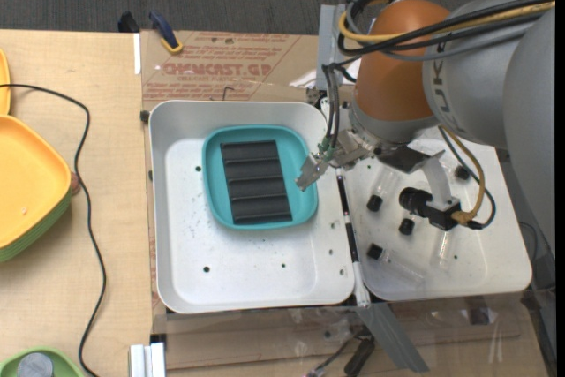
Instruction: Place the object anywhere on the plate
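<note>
Gripper hangs at the right rim of the teal plate; can't tell its state from this angle, and nothing visible in it. Plate sits in left bin, carrying a dark ribbed insert.

Risk: which object is meant is unclear. Small dark pieces and a black cylindrical part lie in right bin, well apart from the plate. If nothing is held, lowering here achieves nothing. Fingers could also clip the plate rim and shove it

Pieces look small, dark, hard, scattered

Plate in left bin (claw at its right rim)
</note>
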`<state>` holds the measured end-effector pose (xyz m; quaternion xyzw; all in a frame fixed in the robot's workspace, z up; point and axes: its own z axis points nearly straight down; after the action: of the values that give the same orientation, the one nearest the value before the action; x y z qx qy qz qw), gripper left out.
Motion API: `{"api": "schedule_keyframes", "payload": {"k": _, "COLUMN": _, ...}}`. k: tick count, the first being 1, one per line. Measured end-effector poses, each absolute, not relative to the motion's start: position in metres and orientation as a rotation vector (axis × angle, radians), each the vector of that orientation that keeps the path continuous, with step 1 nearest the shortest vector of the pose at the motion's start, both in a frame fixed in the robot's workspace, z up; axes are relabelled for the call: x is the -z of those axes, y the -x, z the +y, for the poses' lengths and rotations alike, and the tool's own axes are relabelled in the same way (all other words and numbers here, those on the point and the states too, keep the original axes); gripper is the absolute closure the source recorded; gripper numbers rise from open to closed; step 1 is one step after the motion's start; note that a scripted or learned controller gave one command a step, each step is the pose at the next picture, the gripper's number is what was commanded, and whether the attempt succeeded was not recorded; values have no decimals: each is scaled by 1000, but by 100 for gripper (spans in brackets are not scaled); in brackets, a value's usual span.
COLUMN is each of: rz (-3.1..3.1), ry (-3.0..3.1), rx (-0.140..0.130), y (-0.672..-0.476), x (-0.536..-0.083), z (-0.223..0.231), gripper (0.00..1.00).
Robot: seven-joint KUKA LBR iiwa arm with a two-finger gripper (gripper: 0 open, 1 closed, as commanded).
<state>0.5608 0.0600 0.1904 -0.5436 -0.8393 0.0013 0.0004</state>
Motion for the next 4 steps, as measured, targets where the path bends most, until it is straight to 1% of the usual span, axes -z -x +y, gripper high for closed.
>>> {"api": "schedule_keyframes", "payload": {"k": 1, "rz": -2614, "ry": 1743, "rx": -4, "y": -579, "x": -204, "z": 6, "gripper": 0}}
{"api": "schedule_keyframes", "payload": {"k": 2, "rz": -2586, "ry": 1784, "rx": -3, "y": -600, "x": -191, "z": -32, "gripper": 0}}
{"api": "schedule_keyframes", "payload": {"k": 3, "rz": -2441, "ry": 1979, "rx": -4, "y": -558, "x": -262, "z": -53, "gripper": 0}}
{"api": "schedule_keyframes", "payload": {"k": 4, "rz": -2243, "ry": 2201, "rx": -5, "y": -507, "x": -414, "z": -79, "gripper": 0}}
